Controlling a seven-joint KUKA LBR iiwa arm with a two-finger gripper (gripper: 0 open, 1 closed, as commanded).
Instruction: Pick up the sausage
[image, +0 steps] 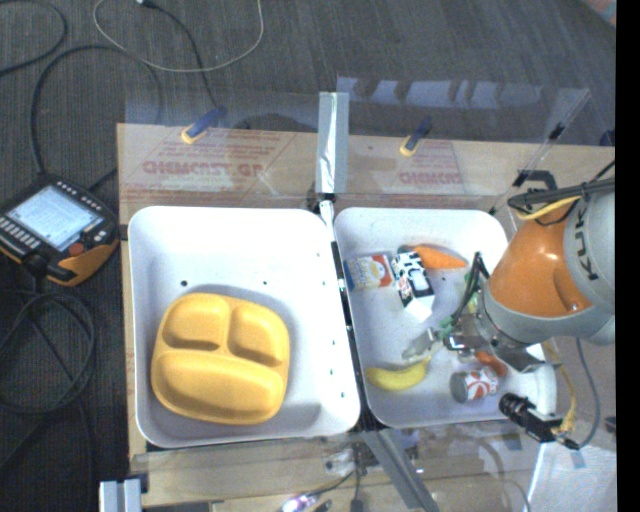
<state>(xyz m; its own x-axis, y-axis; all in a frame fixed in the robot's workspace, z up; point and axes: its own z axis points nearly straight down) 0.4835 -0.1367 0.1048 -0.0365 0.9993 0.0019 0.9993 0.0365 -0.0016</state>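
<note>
My gripper (432, 343) hangs low in the right bin (380, 410), under the arm's orange band, just above and right of a yellow banana (397, 376). A small reddish-orange piece (487, 358), possibly the sausage, peeks out from under the wrist, just above a red-and-white can (473, 384). The arm hides most of it. I see nothing clearly held in the gripper.
A small orange-and-white carton (368, 271), a black-and-white pack (413, 276) and an orange carrot (442, 257) lie at the back of the right bin. The left bin (150, 240) holds a yellow compartment tray (220, 358). A teach pendant (55, 228) lies on the floor at left.
</note>
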